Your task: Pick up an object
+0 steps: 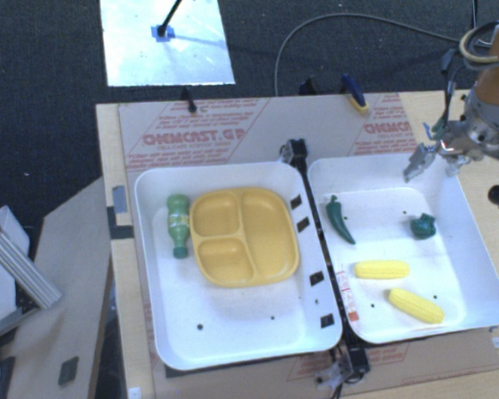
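- Your end effector (435, 155) hangs at about 2 o'clock in the camera view, over the far rim of the right bin (465, 311); its two fingers stand apart with nothing between them.
- The arm (491, 98) enters from 3 o'clock, grey with an orange band above the wrist.
- In the right bin you see a green pepper (339, 220) at its 9 o'clock side, a small dark green piece (423, 225) toward 2 o'clock, and two yellow corn cobs (382, 269) (415, 305) near 6 o'clock, close together but apart.
- In the left bin (169, 330) a yellow divided plate (244, 236) lies near the centre, with a green bottle (178, 226) just beside it at its 9 o'clock edge.
- Both bins rest side by side on the surface (66, 278).
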Available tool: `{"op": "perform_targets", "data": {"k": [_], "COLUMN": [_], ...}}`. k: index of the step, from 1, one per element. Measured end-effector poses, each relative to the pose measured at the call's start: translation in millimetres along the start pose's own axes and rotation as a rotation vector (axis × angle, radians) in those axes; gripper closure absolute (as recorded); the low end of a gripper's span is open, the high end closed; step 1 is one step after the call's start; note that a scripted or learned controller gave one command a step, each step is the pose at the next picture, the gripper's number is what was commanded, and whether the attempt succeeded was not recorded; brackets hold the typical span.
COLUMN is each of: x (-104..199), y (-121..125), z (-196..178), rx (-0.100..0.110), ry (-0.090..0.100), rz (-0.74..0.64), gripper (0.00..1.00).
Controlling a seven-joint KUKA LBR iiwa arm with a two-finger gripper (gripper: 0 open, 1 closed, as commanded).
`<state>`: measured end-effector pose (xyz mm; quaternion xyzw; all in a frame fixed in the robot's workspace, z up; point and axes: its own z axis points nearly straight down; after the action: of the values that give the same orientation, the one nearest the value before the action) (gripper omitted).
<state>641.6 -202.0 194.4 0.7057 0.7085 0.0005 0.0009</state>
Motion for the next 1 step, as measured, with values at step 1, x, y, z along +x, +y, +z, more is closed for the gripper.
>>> {"op": "perform_targets", "data": {"k": [1], "x": [-2.9], "y": [9.8], "z": [49.1], "rx": [0.002], "ry": [0.0], "rz": [-0.003], "gripper": [0.0]}}
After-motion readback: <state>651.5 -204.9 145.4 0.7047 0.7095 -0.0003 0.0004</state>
